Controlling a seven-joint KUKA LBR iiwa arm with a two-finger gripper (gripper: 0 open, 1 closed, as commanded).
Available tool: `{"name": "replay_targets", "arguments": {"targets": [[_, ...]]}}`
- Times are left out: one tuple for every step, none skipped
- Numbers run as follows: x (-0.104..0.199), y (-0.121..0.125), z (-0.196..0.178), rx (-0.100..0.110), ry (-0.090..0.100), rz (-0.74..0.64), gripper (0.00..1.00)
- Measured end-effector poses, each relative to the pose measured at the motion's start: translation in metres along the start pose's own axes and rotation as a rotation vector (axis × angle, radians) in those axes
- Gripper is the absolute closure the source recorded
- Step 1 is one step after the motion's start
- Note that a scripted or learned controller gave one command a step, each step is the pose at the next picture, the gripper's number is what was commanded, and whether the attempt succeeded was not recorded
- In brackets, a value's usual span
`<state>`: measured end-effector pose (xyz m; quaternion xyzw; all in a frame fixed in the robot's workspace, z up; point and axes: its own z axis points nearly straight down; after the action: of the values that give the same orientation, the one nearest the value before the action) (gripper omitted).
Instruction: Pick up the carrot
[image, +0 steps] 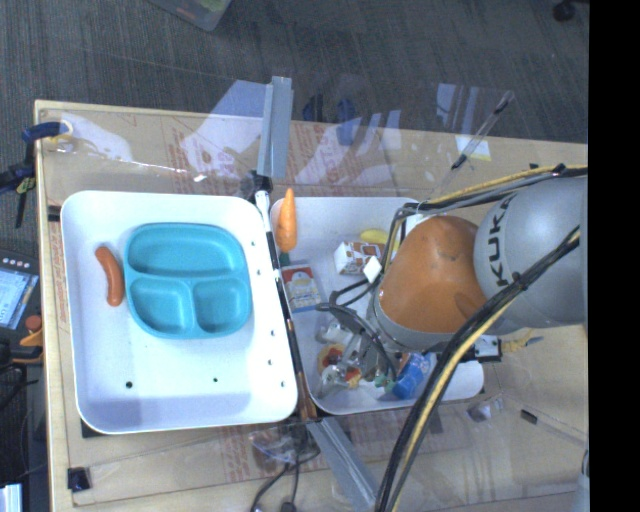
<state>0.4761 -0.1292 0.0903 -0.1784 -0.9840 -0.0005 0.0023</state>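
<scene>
Camera view, nearest edge first: we saw dark cables (300, 480) trailing off the front of the bench (150, 455), and just behind them the front rims of the two white bins. In the right bin (320, 220) our gripper (362, 362) was down among a heap of small mixed items (345, 368) at the bin's front, next to a blue object (410, 378); the wrist and cables covered the fingertips, so we could not tell how the hand was set or if anything was caught in it. Above it the orange band (430, 275) bulged over the middle of that bin, with the grey arm (535, 260) running off to the right and a black and yellow cable (480, 190) looping over it. In the left bin (170, 400) we found a blue divided tray (188, 277) lying flat near the middle, and a sausage (110, 274) lying just beside its left edge, apart from it. A small printed packet (299, 290) lay in the right bin by the shared wall. Farther back, the carrot (287, 221) rested at the right bin's far left corner, its tip toward the back, against the divider and well apart from our gripper. Beyond it a grey bar (274, 125) stood along the seam between the bins.
</scene>
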Motion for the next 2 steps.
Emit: {"name": "replay_targets", "arguments": {"targets": [[-0.048, -0.018, -0.001, 0.0, -0.003, 0.535, 0.0], [-0.006, -0.018, 0.0, 0.001, 0.0, 0.542, 0.0]]}}
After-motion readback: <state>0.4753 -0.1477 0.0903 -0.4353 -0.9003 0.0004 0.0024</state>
